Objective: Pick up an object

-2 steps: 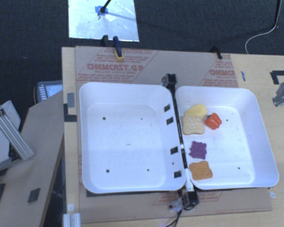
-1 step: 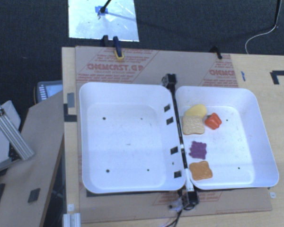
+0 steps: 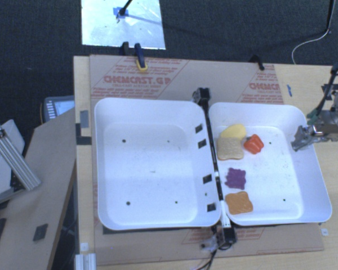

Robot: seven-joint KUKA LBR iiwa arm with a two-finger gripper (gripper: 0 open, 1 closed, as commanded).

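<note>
The right bin holds several small objects near its left wall: a yellow piece, a tan toast-like piece, an orange-red piece, a purple piece and an orange-brown piece. My gripper hangs at the right bin's right rim, well to the right of the orange-red piece, with nothing visible in it. Its fingers are too small and blurred to read.
The left bin lies beside the right one, joined by a black clipped divider. Both rest on a cardboard sheet on the wooden bench. A shiny metal plate lies behind it.
</note>
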